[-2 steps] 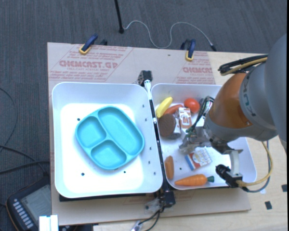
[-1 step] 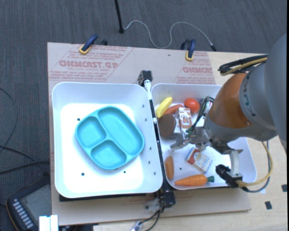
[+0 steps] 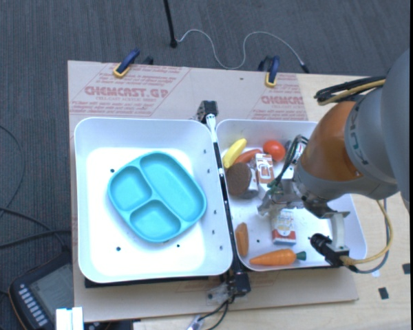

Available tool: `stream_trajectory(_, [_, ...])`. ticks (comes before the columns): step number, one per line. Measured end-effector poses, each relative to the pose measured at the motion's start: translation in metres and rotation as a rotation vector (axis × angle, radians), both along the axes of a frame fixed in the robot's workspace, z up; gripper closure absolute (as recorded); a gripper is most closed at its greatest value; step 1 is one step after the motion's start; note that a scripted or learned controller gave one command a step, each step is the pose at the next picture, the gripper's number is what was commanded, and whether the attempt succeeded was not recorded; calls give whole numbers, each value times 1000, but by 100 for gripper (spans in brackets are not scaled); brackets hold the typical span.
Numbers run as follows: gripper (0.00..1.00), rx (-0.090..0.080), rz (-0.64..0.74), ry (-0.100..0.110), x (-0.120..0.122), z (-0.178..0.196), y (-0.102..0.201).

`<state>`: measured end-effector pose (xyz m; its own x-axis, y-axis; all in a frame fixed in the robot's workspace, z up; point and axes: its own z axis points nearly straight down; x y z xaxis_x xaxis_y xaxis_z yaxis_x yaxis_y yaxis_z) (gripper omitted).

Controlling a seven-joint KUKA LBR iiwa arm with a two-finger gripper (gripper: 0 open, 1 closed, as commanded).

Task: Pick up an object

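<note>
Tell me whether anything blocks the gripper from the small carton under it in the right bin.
Nothing visible lies between them. The gripper hangs right over the small carton in the right bin. The brown round item and the carrot sit off to the sides, so the drop looks clear, though the wrist hides part of the carton.

Blue 3-compartment plate (image 3: pixel 157 195) sits in left bin (image 3: pixel 82 184); two blue-yellow clamps (image 3: pixel 126 62) (image 3: pixel 271 72) at desk (image 3: pixel 89 88) far edge, w/ cable (image 3: pixel 213 50) behind.

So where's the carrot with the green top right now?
The carrot lies in the right bin, along its near edge, just below the small red-and-white carton and close to the gripper.
</note>
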<state>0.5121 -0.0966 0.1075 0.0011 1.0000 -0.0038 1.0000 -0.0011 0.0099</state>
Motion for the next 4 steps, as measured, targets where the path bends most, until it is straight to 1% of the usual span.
stream_trajectory(1, [0, 0, 0, 0, 0, 0, 0])
stream_trajectory(2, [100, 1, 0, 1, 0, 9, 0])
stream_trajectory(3, [0, 1, 0, 1, 0, 9, 0])
stream_trajectory(4, [0, 1, 1, -1, -25, -20, -1])
